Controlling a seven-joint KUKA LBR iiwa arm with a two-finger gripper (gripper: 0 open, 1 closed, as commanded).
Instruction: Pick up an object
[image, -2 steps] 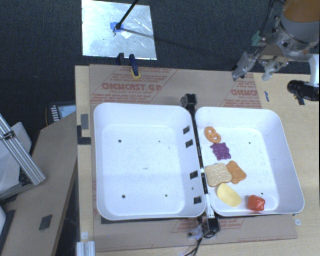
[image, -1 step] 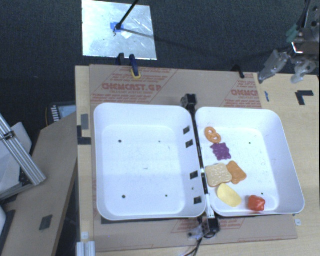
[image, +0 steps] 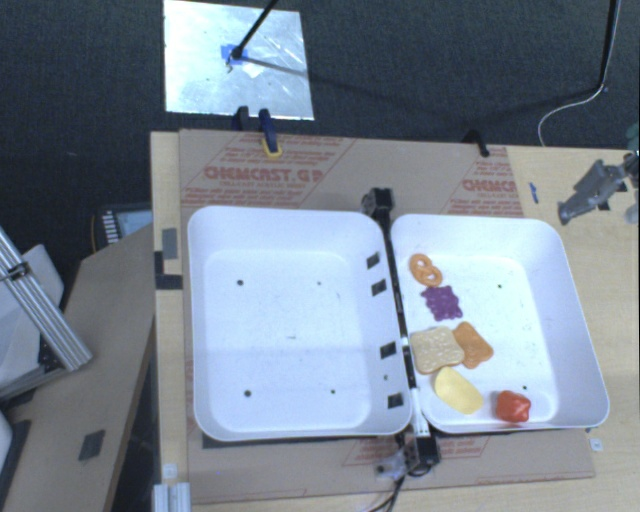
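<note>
Tool cut off at the right edge, small and perhaps blurred, its finger state indiscernible.

Six small items in the right bin, clustered along its left side. Orange pretzel lying flat at about 11 o'clock. Purple knobbly piece just below it. Tan toast slice flat near 8 o'clock, touching an orange wedge-shaped piece at its right. Yellow oval piece just below the toast. Red lumpy piece at 6 o'clock, near the front wall.
</note>
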